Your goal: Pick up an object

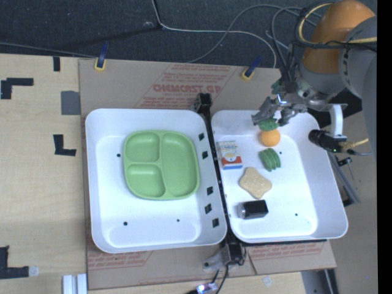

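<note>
Orange fruit: a small orange ball (269,138) with a green leafy top (267,125) lies in the right bin (318,188), near its far edge.
Gripper: the gripper (274,114) hangs directly over the fruit's green top, fingers angled down toward it; whether they are spread or pressed together cannot be told, and nothing is seen between them.
Arm: grey links with an orange band (334,26) come in from the right, above the right bin's far corner.
Green piece: a small ridged green object (269,158) lies just below the orange fruit, close but apart.
Carton: a little white and red box (229,154) lies left of the green piece, near the bin's left wall.
Cracker: a tan, biscuit-like piece (254,183) lies nearer the middle of the bin.
Black block: a dark box (253,209) sits just in front of the cracker.
Left bin: the left bin (104,164) holds a green divided plate (162,165) with three compartments.
Bench: brown cardboard (177,84) lies under both bins, held by yellow and blue clamps (100,62) at the far edge.
</note>
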Motion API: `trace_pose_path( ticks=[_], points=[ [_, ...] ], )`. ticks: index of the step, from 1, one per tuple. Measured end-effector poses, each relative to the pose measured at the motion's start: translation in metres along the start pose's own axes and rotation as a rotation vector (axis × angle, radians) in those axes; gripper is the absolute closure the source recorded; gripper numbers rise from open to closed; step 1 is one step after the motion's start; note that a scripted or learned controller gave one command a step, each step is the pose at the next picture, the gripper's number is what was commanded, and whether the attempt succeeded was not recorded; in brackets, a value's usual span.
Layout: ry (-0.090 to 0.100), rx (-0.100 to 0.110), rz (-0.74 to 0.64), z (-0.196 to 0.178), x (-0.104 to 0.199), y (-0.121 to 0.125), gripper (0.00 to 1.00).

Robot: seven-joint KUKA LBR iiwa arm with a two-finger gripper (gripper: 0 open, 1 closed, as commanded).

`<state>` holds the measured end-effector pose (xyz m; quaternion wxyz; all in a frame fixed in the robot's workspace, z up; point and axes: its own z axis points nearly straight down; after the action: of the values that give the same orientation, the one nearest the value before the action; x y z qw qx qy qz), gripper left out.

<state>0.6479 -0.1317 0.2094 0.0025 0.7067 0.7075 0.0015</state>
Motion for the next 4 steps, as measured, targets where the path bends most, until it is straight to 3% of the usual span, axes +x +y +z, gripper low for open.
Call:
trace_pose_path(
  ticks=[1, 4],
  points=[
    [0.000, 0.001, 0.000, -0.053, 0.000, 0.001, 1.00],
    [0.003, 0.006, -0.005, -0.038, 0.152, 0.010, 1.00]
  ],
)
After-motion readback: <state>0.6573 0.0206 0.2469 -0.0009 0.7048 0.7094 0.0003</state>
